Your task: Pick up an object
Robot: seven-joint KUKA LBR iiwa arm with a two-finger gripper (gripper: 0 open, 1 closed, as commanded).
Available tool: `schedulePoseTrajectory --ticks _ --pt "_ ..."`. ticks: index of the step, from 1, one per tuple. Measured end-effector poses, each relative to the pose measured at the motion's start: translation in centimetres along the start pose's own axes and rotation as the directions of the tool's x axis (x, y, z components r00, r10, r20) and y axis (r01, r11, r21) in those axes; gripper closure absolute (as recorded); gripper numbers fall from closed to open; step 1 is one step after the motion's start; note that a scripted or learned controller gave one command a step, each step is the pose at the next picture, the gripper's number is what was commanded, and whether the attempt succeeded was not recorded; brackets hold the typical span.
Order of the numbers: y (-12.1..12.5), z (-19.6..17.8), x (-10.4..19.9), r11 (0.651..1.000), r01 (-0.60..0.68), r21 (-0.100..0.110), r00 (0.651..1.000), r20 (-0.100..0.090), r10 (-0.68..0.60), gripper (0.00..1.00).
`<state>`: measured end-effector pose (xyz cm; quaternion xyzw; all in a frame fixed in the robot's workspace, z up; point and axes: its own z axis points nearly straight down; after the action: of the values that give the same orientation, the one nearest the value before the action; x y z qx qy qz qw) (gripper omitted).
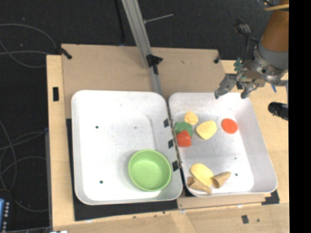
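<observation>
On the bench, the right bin holds small yellow, red and green pieces; the left bin holds a green bowl. The claw hangs spread, seemingly empty, over the right bin's far rim.

Single fixed cam, mounted high over the bench, looking down at a slant rather than straight down. Far enough back to frame both white bins whole: left bin and right bin side by side, mid-frame to lower frame. Bench edges and dark floor with cables show at top and left. Arm enters from frame right, upper corner. A grey mast rises from the bench's far side toward the lens.
</observation>
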<state>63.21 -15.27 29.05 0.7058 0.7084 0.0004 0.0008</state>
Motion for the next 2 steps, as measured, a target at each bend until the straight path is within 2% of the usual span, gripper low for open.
schedulePoseTrajectory --ticks 1,2 --pt "0.0 0.0 0.0 1.0 0.0 0.0 1.0 0.001 0.0 0.0" --pt "-0.6 6.1 -0.5 1.0 -0.005 0.007 1.0 0.002 0.005 0.0"
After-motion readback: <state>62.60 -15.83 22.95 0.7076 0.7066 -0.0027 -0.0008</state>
